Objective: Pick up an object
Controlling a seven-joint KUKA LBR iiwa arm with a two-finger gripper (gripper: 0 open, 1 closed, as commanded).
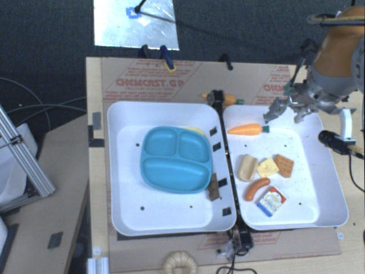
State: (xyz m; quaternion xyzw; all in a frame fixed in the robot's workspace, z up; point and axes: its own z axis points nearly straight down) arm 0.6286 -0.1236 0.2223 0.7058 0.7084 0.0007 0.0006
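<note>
The right bin (325, 181) holds an orange carrot (245, 130) at its far left, a beige bread piece (247, 167), a yellow cheese cube (267, 168), a brown cracker (284, 165), a red sausage (256, 189) and a small red-and-blue packet (270, 201). My gripper (288, 111) hangs over the bin's far edge, to the right of the carrot and above it, open with its two fingers spread and nothing between them.
In the left bin (122, 153) lies a blue divided plate (174, 158), with a yellow item peeking out behind it and a small brown piece (214, 190) by the divider. An orange-yellow object (228, 100) lies on the cardboard behind the bins.
</note>
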